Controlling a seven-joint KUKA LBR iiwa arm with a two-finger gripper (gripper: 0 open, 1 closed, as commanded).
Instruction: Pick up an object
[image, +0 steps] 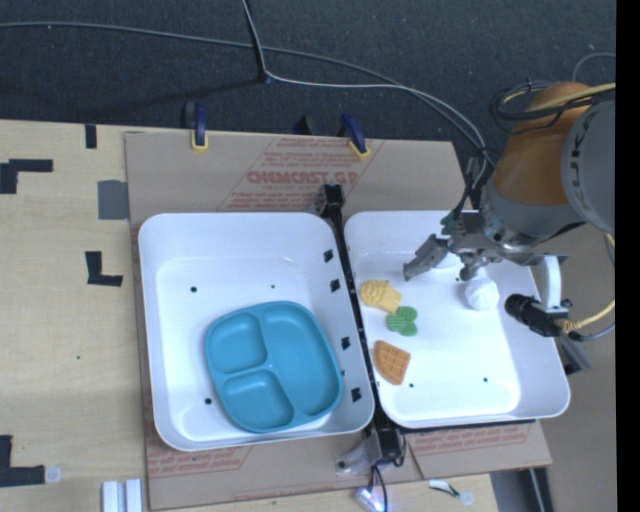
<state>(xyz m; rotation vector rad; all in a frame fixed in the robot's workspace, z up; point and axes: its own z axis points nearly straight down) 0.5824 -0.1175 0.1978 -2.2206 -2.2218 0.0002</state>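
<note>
Just beside the tool (443, 262): smooth, rounded white object (482, 294).

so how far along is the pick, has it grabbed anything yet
Nothing is picked yet. The gripper hangs open over the right bin, nothing between its fingers. The yellow piece, green piece, orange waffle and white object lie loose. Descent, grasp and lift remain.

Blue divided plate (272, 366) in left white bin (165, 255), cardboard sheet (280, 170) beneath, blue clamps (352, 135) at its far edge
</note>
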